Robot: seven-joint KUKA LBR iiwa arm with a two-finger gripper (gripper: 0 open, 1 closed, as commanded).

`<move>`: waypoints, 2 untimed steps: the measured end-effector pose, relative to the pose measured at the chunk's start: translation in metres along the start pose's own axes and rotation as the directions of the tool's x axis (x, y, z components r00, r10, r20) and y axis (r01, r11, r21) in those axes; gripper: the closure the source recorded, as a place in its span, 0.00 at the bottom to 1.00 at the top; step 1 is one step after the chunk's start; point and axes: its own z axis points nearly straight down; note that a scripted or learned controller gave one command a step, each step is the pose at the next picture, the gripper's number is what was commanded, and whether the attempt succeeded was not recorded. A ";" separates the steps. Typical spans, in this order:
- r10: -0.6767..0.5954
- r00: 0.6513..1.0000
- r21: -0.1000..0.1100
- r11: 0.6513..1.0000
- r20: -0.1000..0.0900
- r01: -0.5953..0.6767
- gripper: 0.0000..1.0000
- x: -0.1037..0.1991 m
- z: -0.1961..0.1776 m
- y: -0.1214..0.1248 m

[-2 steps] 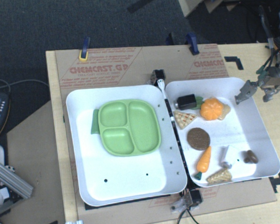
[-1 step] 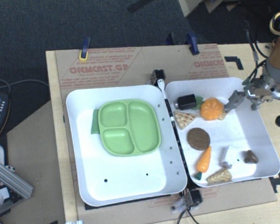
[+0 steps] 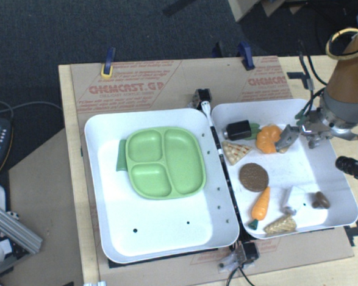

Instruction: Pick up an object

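Left bin (image 3: pixel 109 193): holds a green tray (image 3: pixel 164 162) with three compartments, lying flat toward the far side of the bin. A darker green tab sticks out at the tray's left edge.

Right bin (image 3: pixel 335 189): several small items. Far-left corner, a black block (image 3: pixel 238 129). Just near of it, a pizza wedge (image 3: pixel 235 150), tip pointing right. Right of the block, an orange (image 3: pixel 267 139). Near of the wedge, mid-bin, a round brown cookie (image 3: pixel 253 176). Near of the cookie, a carrot (image 3: pixel 261 204), tilted, thick end far, its green tip at the bin's near-left edge. Beside the carrot's near end, a tan bread piece (image 3: pixel 280 225) at the near wall. Just right of the carrot, a small pale item (image 3: pixel 286 198); cannot tell what it is. Further right, a small brown lump (image 3: pixel 320 201) close to the right wall.

Gripper (image 3: pixel 287 139): above the far part of the right bin, at the orange's right side, seemingly touching or just beside it. Fingers point left. Cannot tell how far open they are, and nothing is visibly between them. Arm comes in from the right, orange band above the wrist.
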 end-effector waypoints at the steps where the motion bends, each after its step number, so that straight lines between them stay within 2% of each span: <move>1: 0.003 1.000 0.002 1.000 0.000 -0.003 0.00 -0.004 0.062 -0.004; 2: 0.002 1.000 -0.003 1.000 0.001 -0.002 0.00 -0.004 0.061 -0.004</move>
